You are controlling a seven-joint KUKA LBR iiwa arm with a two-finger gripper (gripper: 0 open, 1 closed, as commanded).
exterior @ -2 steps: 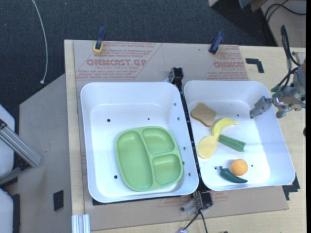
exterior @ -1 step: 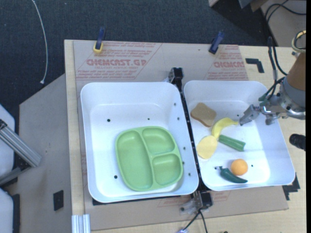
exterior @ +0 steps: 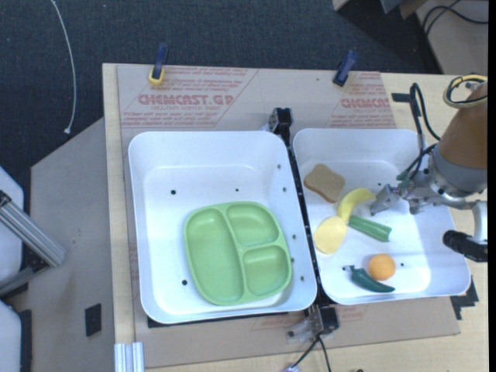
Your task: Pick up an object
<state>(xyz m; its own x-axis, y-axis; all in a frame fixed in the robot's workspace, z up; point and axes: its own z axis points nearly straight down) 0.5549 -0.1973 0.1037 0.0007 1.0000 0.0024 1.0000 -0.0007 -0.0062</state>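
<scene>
Arm reaching in from the right, orange band up high, wrist dipped low over the right bin [exterior: 403, 142], and the tool [exterior: 385, 201] sits just above the green stick [exterior: 369, 226]; whether its jaws are apart or closed, I cannot tell from here. Left to right now: the left bin [exterior: 155, 161] carries a green divided tray [exterior: 236, 250]. In the right one, toast [exterior: 325, 182], a yellow banana-like piece [exterior: 341, 217], then an orange ball [exterior: 381, 266] touching a dark green pepper [exterior: 370, 281].

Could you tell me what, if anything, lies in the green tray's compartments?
Empty: the green tray shows bare green in all three compartments.
</scene>
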